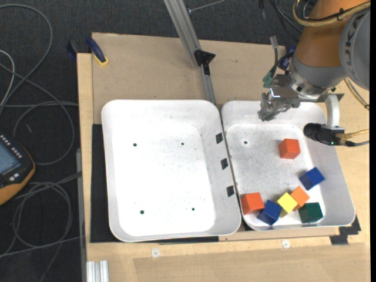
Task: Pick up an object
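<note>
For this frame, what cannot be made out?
- Gripper: seen from above, too small and blurred to judge the jaws.
- Arm: cut off by the camera view's top and right edges.
- Blue cube: partly hidden by the yellow cube.
- Green cube: its lower faces are hidden.

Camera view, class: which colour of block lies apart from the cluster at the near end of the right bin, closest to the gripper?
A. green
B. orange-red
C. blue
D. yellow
B. The orange-red block lies alone in the middle of the right bin, just below the gripper, while the yellow block, green block and the blue ones crowd the near end.
</note>
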Controlling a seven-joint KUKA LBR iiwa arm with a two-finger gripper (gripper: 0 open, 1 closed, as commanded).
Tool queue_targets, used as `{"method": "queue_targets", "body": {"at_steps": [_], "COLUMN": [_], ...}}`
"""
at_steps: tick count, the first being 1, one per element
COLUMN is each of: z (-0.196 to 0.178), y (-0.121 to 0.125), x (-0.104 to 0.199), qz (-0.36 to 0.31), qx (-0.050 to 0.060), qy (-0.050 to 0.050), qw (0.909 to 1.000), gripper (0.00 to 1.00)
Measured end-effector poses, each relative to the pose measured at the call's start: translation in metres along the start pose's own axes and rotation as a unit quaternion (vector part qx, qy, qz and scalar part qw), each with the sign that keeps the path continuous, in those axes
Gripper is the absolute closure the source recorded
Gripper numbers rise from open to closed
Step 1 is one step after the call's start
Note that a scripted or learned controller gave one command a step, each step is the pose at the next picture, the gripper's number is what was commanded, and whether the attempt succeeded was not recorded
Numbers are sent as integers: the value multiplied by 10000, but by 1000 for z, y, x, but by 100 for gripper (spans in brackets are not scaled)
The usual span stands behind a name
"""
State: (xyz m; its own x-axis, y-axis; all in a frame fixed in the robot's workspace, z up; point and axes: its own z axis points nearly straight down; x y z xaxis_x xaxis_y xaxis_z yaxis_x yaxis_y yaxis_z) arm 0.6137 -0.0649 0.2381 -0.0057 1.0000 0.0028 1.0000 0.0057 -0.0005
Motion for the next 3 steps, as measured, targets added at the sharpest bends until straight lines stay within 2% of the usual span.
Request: {"method": "queue_targets", "body": {"at_steps": [1,2,3], "z": [-11,1,-10], "y": [-16,-36,-58], "x": [52,102,150], "qz": [-5,-4,-7], "qx": [5,18,10], "qy": [4,0,4], "qw": [10000,10000,10000], "gripper": [100,100,100]}}
